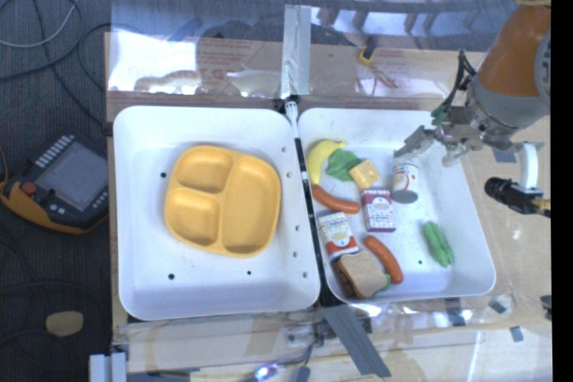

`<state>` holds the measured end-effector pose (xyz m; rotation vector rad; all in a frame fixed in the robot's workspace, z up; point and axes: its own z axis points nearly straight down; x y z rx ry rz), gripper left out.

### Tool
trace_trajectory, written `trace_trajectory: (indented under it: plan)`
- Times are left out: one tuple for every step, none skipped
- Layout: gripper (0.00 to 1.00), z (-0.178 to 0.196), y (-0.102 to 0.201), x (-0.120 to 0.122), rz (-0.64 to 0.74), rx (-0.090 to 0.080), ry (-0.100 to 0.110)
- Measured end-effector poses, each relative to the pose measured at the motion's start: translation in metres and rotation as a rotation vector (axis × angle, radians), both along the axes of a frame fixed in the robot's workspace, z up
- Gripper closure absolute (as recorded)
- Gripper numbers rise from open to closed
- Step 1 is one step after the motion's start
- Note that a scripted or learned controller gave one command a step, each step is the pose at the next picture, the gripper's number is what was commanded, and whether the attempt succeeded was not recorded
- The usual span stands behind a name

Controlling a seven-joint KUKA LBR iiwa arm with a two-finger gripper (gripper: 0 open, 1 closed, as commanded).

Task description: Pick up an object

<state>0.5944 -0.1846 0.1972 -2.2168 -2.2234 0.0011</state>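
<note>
End effector (428, 141), fingers spread apart and holding nothing, hovers over the right bin (474, 233) beside a small can (406, 182); crowded neighbours risk a nudged, failed grasp.

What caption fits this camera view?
KUKA arm's claw above toy food in the right bin; yellow plate in the left.

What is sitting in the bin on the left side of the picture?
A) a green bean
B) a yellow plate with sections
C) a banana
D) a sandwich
B: the yellow plate with three compartments lies in the left bin, while the banana, sandwich and green bean all lie in the right bin.
</note>
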Motion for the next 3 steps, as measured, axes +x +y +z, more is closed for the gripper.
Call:
trace_trajectory:
  plan:
    - [0.0, -0.07, 0.053, -0.012, 0.159, 0.0, -0.001]
    - [0.0, -0.098, 0.051, -0.055, 0.109, -0.002, -0.034]
    - [1.0, -0.096, 0.049, -0.058, 0.109, -0.005, -0.025]
